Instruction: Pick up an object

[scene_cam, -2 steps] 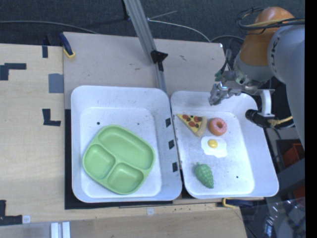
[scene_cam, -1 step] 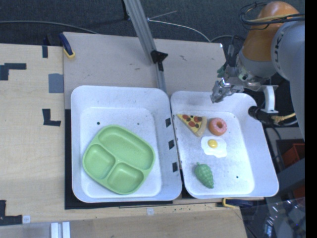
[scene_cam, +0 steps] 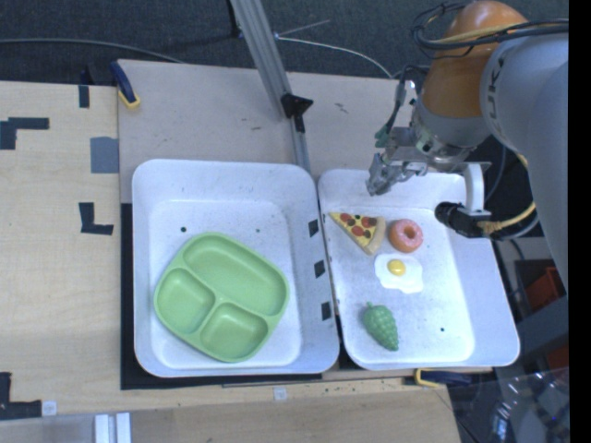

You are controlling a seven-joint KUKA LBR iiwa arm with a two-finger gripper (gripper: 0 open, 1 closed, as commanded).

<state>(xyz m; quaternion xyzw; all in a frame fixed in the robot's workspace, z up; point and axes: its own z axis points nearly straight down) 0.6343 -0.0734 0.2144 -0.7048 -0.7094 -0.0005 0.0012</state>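
The gripper [scene_cam: 379, 186] hangs over the right bin's [scene_cam: 485, 317] far-left corner; I cannot tell its jaws' state. The pizza slice [scene_cam: 359, 230] (nearest toy) lies just nearward, long axis running left-right.

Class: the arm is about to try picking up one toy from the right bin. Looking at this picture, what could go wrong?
1. The pizza slice, donut and fried egg lie close together, so the gripper may knock a neighbour.
2. The egg looks flat, so fingers might slide over it.
3. The gripper hangs near the bin's far wall and could clip it.
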